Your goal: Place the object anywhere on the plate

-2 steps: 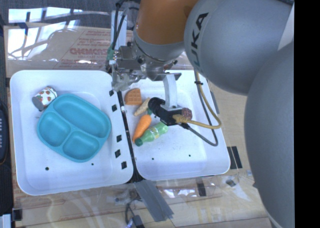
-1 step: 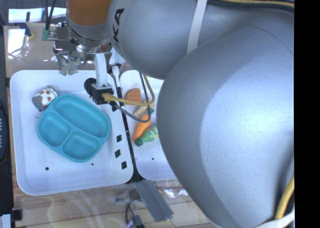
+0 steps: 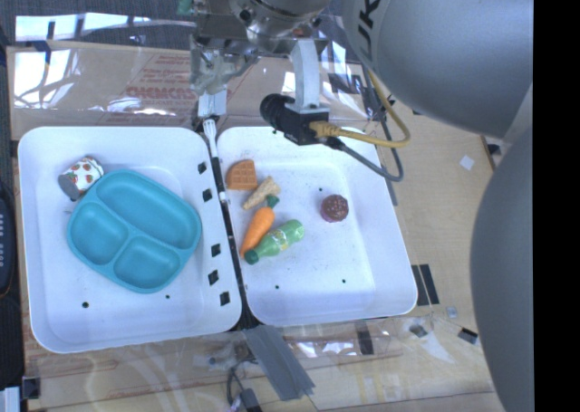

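Looking down, we see the gripper (image 3: 210, 84) at upper centre, its fingers' state unclear to us; the blue plate (image 3: 134, 230) sits centre-left, carrot (image 3: 257, 229) mid-frame.

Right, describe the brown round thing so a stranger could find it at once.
Look in the right bin, the one without the blue plate. A cluster of toy food lies near its left wall; the brown ball sits alone to their right. It is the only dark, round piece.
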Robot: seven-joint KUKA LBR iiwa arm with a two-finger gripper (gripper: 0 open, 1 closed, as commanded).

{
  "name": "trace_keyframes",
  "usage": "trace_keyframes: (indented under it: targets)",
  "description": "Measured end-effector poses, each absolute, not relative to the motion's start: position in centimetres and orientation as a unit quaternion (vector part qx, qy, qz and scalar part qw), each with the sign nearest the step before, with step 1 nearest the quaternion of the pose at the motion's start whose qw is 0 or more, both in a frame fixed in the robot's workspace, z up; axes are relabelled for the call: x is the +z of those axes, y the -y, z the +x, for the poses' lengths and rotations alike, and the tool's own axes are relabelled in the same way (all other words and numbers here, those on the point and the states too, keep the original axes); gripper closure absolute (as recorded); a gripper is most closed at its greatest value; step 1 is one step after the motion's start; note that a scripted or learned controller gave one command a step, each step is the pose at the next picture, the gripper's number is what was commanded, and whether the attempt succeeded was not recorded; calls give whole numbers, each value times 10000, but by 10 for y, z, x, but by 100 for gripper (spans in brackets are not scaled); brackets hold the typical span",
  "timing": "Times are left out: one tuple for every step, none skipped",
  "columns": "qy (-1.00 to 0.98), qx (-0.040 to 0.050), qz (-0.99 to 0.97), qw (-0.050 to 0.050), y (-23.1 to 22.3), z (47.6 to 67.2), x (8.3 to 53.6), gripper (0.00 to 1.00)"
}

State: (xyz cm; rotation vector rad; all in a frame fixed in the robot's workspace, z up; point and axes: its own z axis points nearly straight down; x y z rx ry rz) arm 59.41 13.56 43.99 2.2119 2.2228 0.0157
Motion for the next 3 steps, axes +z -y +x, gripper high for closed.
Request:
trace_keyframes:
  targets:
    - [-7116, -16, 7026, -9, -220, 630, 440, 100]
    - [-7112, -1, 7030, -1, -220, 631, 441, 100]
    - [-7110, 1, 7032, 0, -220, 647, 441, 100]
